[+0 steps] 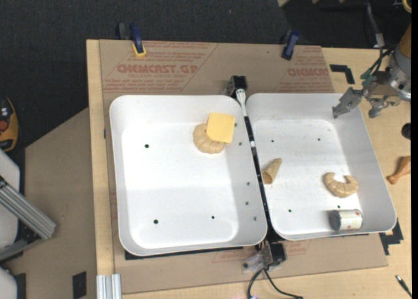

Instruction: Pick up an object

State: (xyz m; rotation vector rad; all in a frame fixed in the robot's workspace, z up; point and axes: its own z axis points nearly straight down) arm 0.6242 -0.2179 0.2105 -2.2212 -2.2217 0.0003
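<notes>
Cables and a black connector (269, 258) sit at the bottom edge of the worktop (176, 62), at the near end of the seam between the two bins.

Left bin (130, 226): a shallow white tray with small dark holes in its floor. Contents are grouped toward its far right part. A tan, rounded pastry-shaped item (206, 142) lies on the floor there. A yellow square block (221, 127) rests on top of it, overlapping its upper right side and tilted.

Right bin (366, 154): a second white tray, set just beside the first. A small tan cone (271, 170) lies near the left wall, point toward the near side. A tan croissant-shaped item (341, 185) lies toward the near right. A short cylinder (345, 220), with a dark end and a pale body, lies on its side at the near rim, apart from the croissant-shaped item.

Jaws (358, 103): located at the far right corner of the right bin, above its rim, at the end of the grey arm entering from the right. The two fingers are spread apart. One finger (346, 102) points down and left over the bin corner. Nothing is held between them. All items in both bins lie well apart from the jaws.

Two blue clamps (136, 38) grip the far edge of the brown board under the bins.
</notes>
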